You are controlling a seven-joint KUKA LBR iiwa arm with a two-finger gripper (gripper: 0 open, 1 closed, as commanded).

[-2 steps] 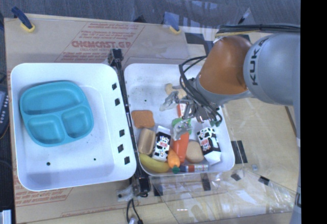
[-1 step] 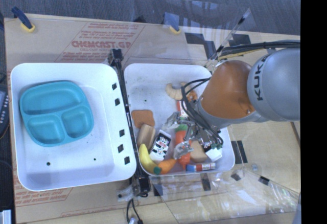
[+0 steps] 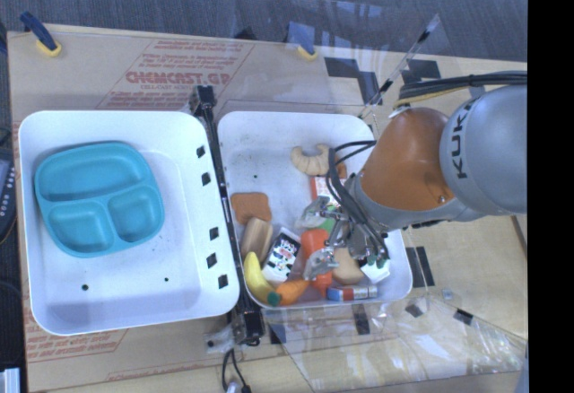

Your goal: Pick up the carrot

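Where toys crowd the right bin (image 3: 269, 126), jaws (image 3: 334, 249) seemingly just beside carrot (image 3: 289, 292).

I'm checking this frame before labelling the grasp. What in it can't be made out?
- Gripper in the camera view: jaw state unreadable amid the clutter.
- Small orange carrot: whether anything grips it, too small.
- Right white bin's right side: hidden under the grey and orange arm.

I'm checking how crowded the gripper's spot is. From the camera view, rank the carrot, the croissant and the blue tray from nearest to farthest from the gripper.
Measured from the gripper:
1. Carrot, just below and left of it, at the right bin's near edge.
2. Croissant, up toward that bin's far side.
3. Blue tray, away in the left bin.
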